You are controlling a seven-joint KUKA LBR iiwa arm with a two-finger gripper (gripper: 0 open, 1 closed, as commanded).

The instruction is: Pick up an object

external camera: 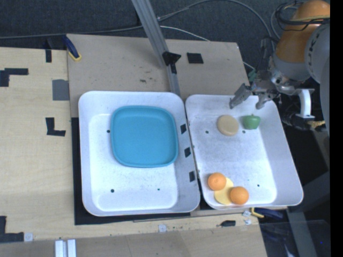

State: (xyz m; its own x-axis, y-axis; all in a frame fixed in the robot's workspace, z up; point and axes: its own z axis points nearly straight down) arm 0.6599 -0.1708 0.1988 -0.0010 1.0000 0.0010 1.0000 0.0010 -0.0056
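I am at the start of the pick. My gripper point(248, 98) hangs over the far edge of the right bin point(278, 159), and its two fingers are spread apart with nothing between them. So I think I am lining up, not lifting yet.

The closest things to grab are a small green ball point(251, 122) and a tan round lump point(228, 125). They sit side by side in the far part of the right bin, just under the gripper and a little nearer to me. The green ball looks like the easy one, because it is almost straight below the right finger.

Next I would need to slide a bit toward the near side, drop down, and close around the ball. The tan lump is just beside it, so a finger could bump it.

In the near corner of the same bin are two orange balls point(216, 181) touching a yellow round thing point(222, 193).

The left bin point(96, 143) holds a blue plate point(143, 136). Both bins are white and smooth, with little dark specks. They sit on a wooden bench point(32, 143) with black tape marks. A grey pole point(155, 36) leans over the far side.
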